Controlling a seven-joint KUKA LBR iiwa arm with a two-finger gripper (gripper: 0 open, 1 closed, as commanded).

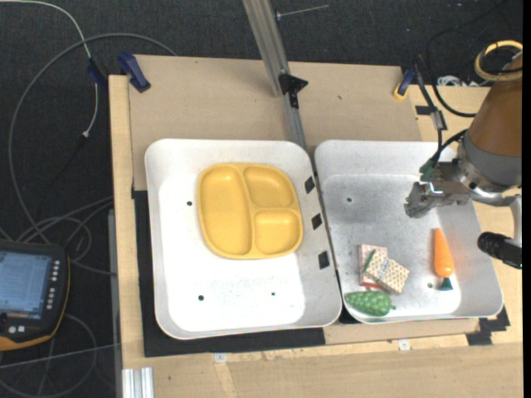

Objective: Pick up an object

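Note:
My gripper hangs over the right bin, near its right-hand side, with nothing visible in it. An orange carrot with a green stem end lies just below and right of the gripper. A small patterned box rests in the bin's lower middle. A green vegetable sits at the front rim. In the left bin a yellow divided plate lies flat.
A metal pole slants across the bench's back and ends between the bins. Blue clamps sit at the bench's back corners. Cables and a tablet lie on the floor at left.

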